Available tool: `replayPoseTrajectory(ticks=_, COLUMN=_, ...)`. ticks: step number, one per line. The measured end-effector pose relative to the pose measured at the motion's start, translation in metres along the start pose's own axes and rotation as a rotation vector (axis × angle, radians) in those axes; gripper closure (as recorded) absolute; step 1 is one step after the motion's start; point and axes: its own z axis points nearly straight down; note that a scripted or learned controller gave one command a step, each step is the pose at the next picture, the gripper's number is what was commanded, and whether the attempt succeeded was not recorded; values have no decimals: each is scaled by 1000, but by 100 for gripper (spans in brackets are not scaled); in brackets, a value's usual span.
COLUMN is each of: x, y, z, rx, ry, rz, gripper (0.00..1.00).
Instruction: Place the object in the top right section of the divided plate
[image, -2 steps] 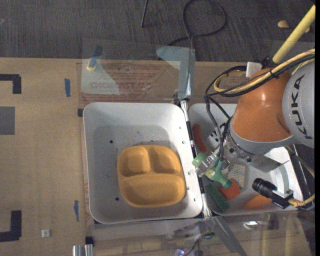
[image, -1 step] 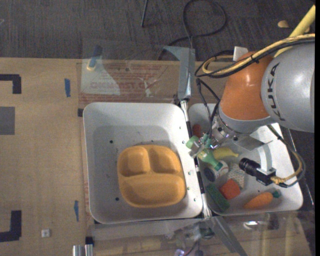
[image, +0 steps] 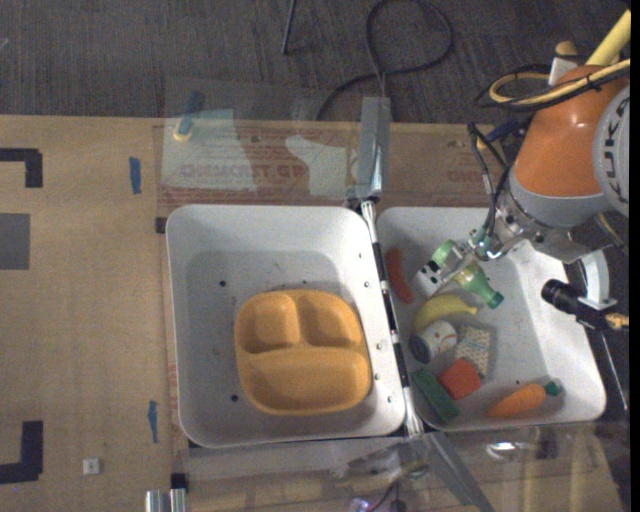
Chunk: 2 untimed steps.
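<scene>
The orange divided plate (image: 300, 350) lies in the left bin (image: 200, 250), with two small sections at its far side and one large section at the near side. My gripper (image: 455, 258) hangs over the far part of the right bin (image: 570, 340). It is open, and I see nothing held between its fingers. Just beneath and right of it lies a clear bottle with a green cap (image: 480, 288). A yellow banana (image: 445, 307) lies just in front of the gripper, and a red oblong piece (image: 398, 275) sits to its left by the bin wall.
Also in the right bin are a small can (image: 432, 342), a patterned sachet (image: 474, 348), a red block (image: 460, 378), a green block (image: 435, 396) and a carrot (image: 520, 400). A metal divider (image: 372, 150) runs between the bins at the far side. Cables hang at the upper right.
</scene>
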Motion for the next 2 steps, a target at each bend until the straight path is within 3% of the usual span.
replayPoseTrajectory(ticks=1, x=75, y=5, z=15, rx=3, ry=3, rz=-39, gripper=100)
replayPoseTrajectory(ticks=2, x=102, y=44, z=14, rx=0, ry=1, rz=-86, gripper=100)
